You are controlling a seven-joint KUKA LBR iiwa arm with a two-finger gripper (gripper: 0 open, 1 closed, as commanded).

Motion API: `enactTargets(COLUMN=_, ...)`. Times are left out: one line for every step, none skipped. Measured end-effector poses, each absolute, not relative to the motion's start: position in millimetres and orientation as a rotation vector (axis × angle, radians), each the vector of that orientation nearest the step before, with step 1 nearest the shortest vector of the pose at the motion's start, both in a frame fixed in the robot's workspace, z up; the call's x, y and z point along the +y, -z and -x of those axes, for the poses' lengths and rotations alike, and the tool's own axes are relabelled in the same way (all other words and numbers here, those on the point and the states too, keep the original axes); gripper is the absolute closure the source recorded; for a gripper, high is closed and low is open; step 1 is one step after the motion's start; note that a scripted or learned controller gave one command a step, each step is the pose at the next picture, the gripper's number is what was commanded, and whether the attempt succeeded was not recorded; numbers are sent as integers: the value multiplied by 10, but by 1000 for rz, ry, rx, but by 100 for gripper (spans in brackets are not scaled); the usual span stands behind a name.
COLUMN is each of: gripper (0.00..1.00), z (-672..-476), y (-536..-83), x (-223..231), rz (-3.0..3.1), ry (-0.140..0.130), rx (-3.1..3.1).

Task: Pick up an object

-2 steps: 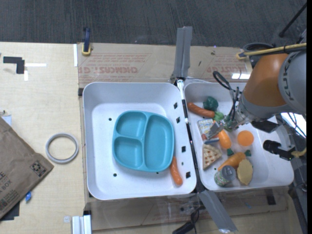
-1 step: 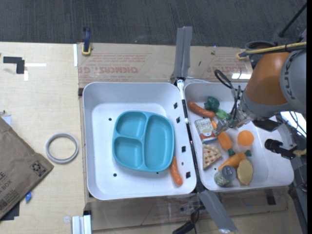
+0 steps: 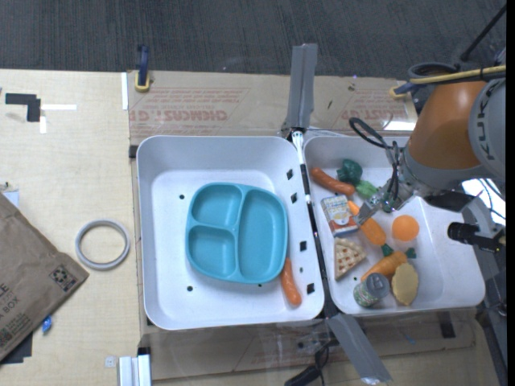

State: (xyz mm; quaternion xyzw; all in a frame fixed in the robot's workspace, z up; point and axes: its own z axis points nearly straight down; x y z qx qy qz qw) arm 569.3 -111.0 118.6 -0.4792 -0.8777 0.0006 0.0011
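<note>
The gripper [image 3: 378, 206] hangs low in the right bin [image 3: 451, 296], its tips among the toy food; whether it is parted or closed on anything cannot be told. An orange piece [image 3: 372, 232] lies just below it, a snack packet [image 3: 336, 212] beside it on the left, an orange ball [image 3: 405, 228] to its right. Far to its left, the left bin [image 3: 161, 215] holds a blue divided plate [image 3: 238, 233] and a carrot [image 3: 290, 283].

You have two white bins [image 3: 149, 240], one blue divided plate [image 3: 237, 233], three carrots [image 3: 333, 182], one orange [image 3: 405, 228], one can [image 3: 368, 292].
</note>
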Motion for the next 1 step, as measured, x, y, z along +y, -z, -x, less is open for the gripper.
enactTargets(gripper=100, z=-6236, y=-1883, x=-307, rz=1793, ry=-6, rx=-2576)
